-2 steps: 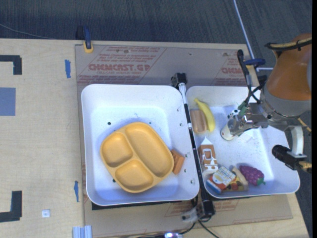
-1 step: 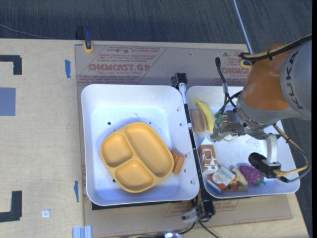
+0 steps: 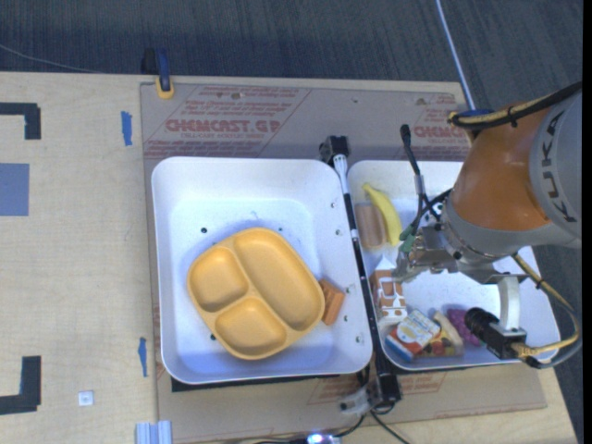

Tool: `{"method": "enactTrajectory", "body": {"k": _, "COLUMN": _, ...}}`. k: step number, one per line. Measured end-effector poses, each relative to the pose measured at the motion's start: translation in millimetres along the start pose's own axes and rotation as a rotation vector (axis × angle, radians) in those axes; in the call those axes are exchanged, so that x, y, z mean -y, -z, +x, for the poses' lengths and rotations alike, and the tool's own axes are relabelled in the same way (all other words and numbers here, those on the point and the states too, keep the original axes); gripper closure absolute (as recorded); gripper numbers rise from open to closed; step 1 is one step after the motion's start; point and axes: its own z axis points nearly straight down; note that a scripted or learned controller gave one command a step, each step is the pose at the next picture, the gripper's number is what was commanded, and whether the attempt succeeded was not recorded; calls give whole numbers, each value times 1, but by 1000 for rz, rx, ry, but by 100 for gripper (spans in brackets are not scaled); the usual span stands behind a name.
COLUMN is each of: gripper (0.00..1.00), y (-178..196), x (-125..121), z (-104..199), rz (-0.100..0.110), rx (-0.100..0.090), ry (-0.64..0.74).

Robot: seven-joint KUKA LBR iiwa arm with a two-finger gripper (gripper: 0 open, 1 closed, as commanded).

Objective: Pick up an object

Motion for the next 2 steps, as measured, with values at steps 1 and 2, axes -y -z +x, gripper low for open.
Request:
{"method": "enactTrajectory", "body": {"k": 1, "gripper": 100, "y": -7, "x": -42, "z": -22, "rz": -3, "rx": 2, "ry": -1}}
{"method": "enactTrajectory", "body": {"k": 2, "gripper": 100, "y": 39, "x": -63, "z": -43, "rz": -4, "rx": 2, "ry": 1}}
